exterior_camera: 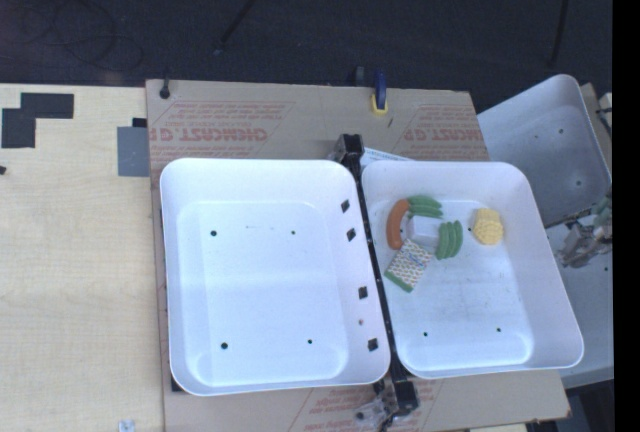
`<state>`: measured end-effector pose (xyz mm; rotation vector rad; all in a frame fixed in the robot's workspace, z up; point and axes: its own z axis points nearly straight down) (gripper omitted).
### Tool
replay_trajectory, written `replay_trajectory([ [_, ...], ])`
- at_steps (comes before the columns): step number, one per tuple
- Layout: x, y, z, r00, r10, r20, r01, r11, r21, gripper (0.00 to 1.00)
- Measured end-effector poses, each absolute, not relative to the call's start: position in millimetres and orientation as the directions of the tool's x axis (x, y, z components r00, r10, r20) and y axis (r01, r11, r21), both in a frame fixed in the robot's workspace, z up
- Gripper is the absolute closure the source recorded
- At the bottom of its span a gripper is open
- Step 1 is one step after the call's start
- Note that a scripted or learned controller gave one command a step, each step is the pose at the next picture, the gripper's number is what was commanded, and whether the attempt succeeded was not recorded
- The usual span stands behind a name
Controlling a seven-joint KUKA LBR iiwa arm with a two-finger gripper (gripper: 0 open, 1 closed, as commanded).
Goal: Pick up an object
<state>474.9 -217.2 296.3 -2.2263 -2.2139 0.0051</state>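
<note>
White bins [262,182] — orange sausage [397,223], green pods [450,239], yellow lump [488,227], seemingly checkered packet [408,266].

Toys lying clustered in the right bin [545,250], toward twelve o'clock: orange sausage [397,222], two green pods [425,206] [451,239], yellow corn [488,227], patterned packet [408,266] lying tilted at six o'clock.

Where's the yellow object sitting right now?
The yellow object lies in the right bin, toward its upper right, just right of the green pieces and apart from them.
</note>
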Motion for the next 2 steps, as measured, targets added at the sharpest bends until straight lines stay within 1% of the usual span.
replay_trajectory([
  [1,475.9,-123.8,289.3,-0.007,1.0,0.003,1.0,0.007,-0.005,1.0],
  [2,503.7,-41.7,295.4,-0.01,1.0,0.003,1.0,0.01,-0.002,1.0],
])
